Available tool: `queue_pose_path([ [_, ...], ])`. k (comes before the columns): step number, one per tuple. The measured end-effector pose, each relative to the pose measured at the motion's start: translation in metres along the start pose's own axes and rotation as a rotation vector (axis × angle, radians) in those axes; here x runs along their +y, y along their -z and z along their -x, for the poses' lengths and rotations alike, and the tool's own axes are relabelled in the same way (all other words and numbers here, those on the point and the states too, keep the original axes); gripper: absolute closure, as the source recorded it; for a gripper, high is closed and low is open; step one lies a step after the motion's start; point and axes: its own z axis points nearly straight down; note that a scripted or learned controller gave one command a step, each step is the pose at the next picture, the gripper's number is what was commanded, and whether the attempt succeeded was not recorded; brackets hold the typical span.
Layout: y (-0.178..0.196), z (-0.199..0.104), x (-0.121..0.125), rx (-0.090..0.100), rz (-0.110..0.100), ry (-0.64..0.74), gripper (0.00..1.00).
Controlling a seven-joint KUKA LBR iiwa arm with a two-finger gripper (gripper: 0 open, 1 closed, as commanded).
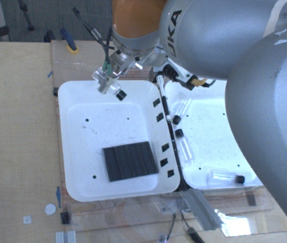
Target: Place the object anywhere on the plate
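The gripper hangs over the back edge of the left bin, just below the orange wrist band. It is shut on a clear tube, and the tube's black cap sticks out to the lower right of the fingers. The plate is a dark ribbed rectangle lying flat on the front part of the left bin's floor, well in front of the gripper and slightly to its right.
The right bin holds more clear tubes with black caps: two near the divider and one at the front. The arm's grey body covers the right bin's back and right side. Black clips line the divider.
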Motion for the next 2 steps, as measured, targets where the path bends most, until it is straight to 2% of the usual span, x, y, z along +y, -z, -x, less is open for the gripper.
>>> queue_pose_path([
  [1, -0.003, -0.014, -0.01, 0.0, 0.001, 0.23, 1.0],
  [2, 0.016, -0.016, -0.005, -0.005, 0.007, 0.572, 1.0],
])
